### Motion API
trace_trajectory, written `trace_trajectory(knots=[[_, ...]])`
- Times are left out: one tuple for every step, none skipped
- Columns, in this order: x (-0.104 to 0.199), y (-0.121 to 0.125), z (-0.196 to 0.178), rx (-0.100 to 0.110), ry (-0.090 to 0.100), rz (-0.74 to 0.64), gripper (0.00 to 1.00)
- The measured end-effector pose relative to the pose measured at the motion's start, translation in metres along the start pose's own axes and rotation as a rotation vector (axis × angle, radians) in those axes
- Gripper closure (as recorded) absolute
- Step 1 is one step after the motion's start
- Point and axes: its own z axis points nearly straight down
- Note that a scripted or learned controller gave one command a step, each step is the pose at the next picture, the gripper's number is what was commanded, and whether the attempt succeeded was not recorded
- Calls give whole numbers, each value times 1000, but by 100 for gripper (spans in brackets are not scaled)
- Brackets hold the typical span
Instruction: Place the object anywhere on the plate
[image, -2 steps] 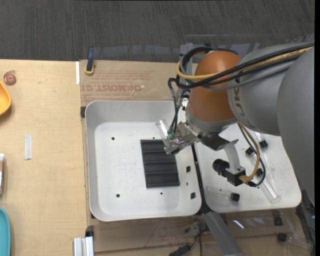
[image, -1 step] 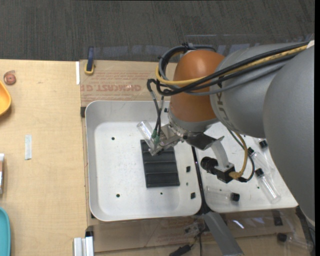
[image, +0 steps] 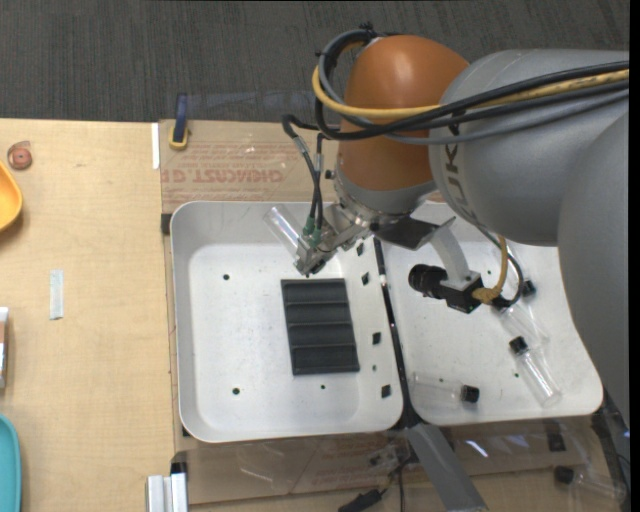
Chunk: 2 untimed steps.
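Gripper (image: 310, 262) sits low over the left bin (image: 200, 300), just past the far edge of the black ridged block (image: 320, 327), which lies flat on the bin floor near its centre. Can't tell whether the claw is apart or together, and nothing is visibly between its tips; block looks untouched or at most brushed at its far edge. A clear tube (image: 282, 226) lies beyond the block, just beside the gripper.
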Motion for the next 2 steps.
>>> trace_trajectory(knots=[[37,5,25,2,0,119,100],[20,33,79,1,0,-166,100]])
